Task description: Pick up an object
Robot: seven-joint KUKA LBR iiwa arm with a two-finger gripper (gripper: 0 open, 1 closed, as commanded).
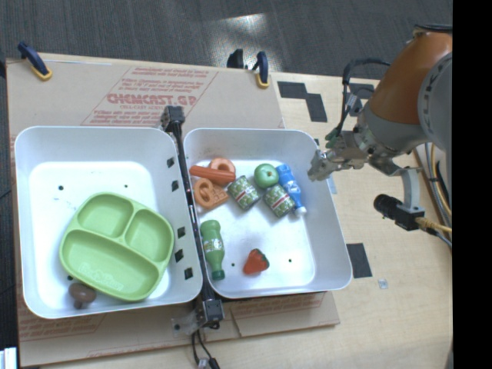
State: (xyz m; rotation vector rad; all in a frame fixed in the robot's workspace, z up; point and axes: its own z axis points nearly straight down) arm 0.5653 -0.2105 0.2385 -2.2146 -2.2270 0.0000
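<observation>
The right bin (327, 241) holds a pile of toy food: an orange carrot (211, 173), a pretzel (207, 194), two green cans (245, 192) (279, 200), a green apple (266, 176), a blue bottle (290, 186), a green bottle (212, 247) and a red strawberry (256, 262). My gripper (322, 165) hangs over the bin's right rim, just right of the blue bottle, with nothing visibly between its fingers.
The left bin (31, 160) holds a green divided plate (117, 244) and a small brown object (81, 293) at its front corner. A black clip (173, 118) sits where the bins meet. Brown cardboard lies behind the bins.
</observation>
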